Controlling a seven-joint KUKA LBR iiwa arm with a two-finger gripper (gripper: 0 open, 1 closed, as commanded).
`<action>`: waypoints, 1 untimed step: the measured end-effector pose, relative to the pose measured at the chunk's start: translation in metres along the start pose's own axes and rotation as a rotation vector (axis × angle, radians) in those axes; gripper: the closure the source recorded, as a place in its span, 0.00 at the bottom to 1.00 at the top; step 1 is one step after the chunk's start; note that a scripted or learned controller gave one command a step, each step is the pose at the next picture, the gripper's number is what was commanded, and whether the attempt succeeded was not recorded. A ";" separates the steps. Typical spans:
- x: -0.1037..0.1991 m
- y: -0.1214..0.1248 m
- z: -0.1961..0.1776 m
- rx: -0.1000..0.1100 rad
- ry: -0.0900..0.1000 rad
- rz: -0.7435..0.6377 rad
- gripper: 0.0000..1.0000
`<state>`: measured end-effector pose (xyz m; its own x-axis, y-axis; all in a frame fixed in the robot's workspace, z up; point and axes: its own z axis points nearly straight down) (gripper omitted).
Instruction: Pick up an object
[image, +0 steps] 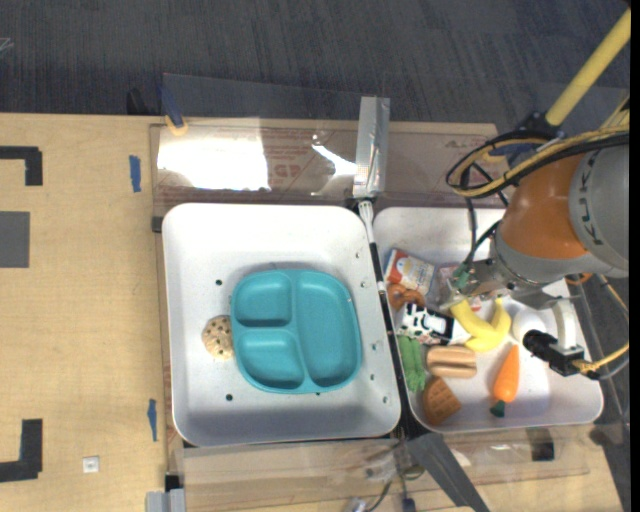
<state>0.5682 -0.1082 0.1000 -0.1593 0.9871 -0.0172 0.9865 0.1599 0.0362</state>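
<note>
The right bin (575, 400) holds several toy foods in a heap. A yellow banana (482, 326) lies over a hot dog (451, 362). An orange carrot (506, 375) points toward the front. A black-and-white cow-patterned piece (424, 322) sits beside a green leafy piece (412, 360). A brown bread roll (439, 399) rests at the front, and a white and orange packet (410, 273) at the back left. My gripper (467, 284) hangs low over the back of the heap, just above the banana's upper end.
The left bin (190, 260) bears a teal divided plate (297, 328) in its middle and a speckled cookie (217, 336) against the plate's left edge. A metal divider (371, 160) stands behind the wall between the bins. Cardboard covers the bench to the left.
</note>
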 end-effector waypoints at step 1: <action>0.040 0.030 -0.155 0.029 0.014 0.152 1.00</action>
